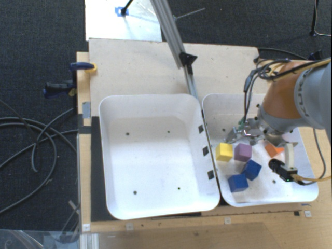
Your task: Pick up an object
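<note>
My hand (239,134) hangs low in the right bin (306,191), just above the yellow block (224,152). Whether it is apart or together, I cannot tell. I should centre over one block, clear of the purple block (243,151).

From my feed I look down on a pale wooden bench (155,69) standing on dark carpet (36,30). Black cables (31,139) loop across the floor to the left, and a blue clamp (70,87) with a yellow tip grips the bench's left edge. A grey metal pole (171,32) slants over the board from above. The light is even.
</note>
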`<move>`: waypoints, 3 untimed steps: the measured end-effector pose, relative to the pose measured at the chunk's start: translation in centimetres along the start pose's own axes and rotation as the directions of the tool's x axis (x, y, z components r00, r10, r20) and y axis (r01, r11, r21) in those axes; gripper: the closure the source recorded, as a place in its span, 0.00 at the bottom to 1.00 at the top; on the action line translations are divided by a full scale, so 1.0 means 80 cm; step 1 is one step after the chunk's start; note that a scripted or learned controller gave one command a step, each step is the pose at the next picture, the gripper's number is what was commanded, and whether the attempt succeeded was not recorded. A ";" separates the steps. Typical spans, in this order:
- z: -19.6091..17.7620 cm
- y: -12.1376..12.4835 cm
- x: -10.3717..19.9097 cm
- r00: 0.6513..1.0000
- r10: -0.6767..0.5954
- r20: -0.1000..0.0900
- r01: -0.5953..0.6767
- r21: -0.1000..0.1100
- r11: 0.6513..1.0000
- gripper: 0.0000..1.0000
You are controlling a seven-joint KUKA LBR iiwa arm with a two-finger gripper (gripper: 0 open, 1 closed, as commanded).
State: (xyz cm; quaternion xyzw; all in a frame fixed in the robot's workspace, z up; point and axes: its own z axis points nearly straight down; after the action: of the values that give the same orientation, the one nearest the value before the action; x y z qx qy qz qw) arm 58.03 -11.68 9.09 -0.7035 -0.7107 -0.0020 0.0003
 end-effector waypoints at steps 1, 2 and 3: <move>0.001 -0.073 0.004 1.000 0.010 0.002 -0.010 0.005 1.000 0.00; -0.001 0.036 -0.048 1.000 0.005 0.007 -0.005 -0.006 1.000 0.00; 0.001 -0.051 -0.023 1.000 0.010 0.001 -0.010 0.007 1.000 0.00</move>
State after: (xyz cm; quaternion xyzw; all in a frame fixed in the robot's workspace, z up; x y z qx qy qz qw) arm 53.95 -13.57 8.98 -0.7069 -0.7073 0.0007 0.0022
